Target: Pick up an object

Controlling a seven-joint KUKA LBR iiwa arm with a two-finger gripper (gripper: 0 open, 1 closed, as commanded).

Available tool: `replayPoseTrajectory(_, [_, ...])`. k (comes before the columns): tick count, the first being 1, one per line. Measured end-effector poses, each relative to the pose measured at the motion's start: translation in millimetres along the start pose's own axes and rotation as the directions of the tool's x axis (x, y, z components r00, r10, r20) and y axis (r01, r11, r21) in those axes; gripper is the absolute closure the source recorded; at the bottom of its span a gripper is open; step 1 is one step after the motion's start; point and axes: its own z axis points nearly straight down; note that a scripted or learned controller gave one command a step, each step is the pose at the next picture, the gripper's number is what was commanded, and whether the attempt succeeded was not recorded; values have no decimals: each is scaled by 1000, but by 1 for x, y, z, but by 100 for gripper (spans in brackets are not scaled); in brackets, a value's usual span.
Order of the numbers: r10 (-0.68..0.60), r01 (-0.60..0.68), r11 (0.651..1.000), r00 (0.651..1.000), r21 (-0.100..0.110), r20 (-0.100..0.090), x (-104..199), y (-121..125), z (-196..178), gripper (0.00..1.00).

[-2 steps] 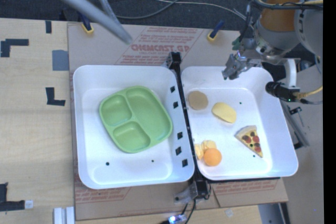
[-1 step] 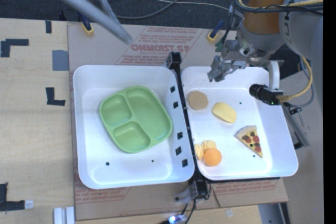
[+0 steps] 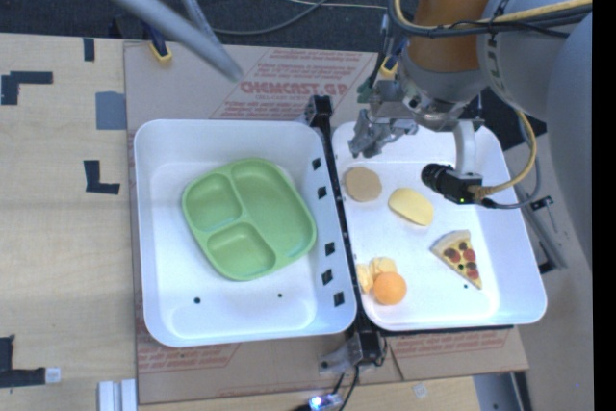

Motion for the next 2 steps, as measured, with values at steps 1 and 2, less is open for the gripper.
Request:
replayPoseTrajectory(1, [-2, 2, 1000, 1000, 2, 0, 46, -13, 19, 100])
replayPoseTrajectory(2, [-2, 2, 1000, 1000, 2, 0, 99, -31, 33, 100])
